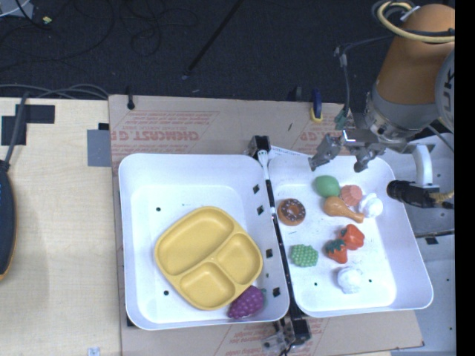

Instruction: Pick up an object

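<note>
White bins point(141, 199) — open fingers point(343, 154) above green toy point(326, 185).

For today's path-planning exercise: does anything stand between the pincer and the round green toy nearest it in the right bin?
Nothing visible does. The pincer hangs over the right white bin's far edge, and the round green toy lies just below it with bare bin floor between. The chicken drumstick toy lies beyond the green one.
</note>
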You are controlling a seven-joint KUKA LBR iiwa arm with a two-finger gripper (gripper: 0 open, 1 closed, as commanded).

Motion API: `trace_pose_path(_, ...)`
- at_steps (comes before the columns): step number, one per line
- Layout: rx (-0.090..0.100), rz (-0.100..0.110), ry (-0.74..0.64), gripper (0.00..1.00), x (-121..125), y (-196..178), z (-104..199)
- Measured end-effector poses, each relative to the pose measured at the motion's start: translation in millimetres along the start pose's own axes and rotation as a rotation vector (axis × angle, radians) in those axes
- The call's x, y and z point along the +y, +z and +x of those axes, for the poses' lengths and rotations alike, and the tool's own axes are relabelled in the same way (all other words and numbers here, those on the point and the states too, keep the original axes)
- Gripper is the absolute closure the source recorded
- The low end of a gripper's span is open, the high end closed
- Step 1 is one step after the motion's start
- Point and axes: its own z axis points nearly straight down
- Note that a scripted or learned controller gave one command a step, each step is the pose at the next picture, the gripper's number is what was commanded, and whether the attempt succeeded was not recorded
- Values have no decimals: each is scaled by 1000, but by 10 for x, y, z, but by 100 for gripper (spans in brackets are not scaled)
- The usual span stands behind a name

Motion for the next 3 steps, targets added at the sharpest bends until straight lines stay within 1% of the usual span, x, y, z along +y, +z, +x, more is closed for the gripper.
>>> trace_pose_path(1,-3,-13,0,0,-156,1753,-211)
trace_pose_path(2,-1,-13,4,0,-903,1821,-377)
trace_pose_path(3,-8,-13,2,0,-614,1856,-57)
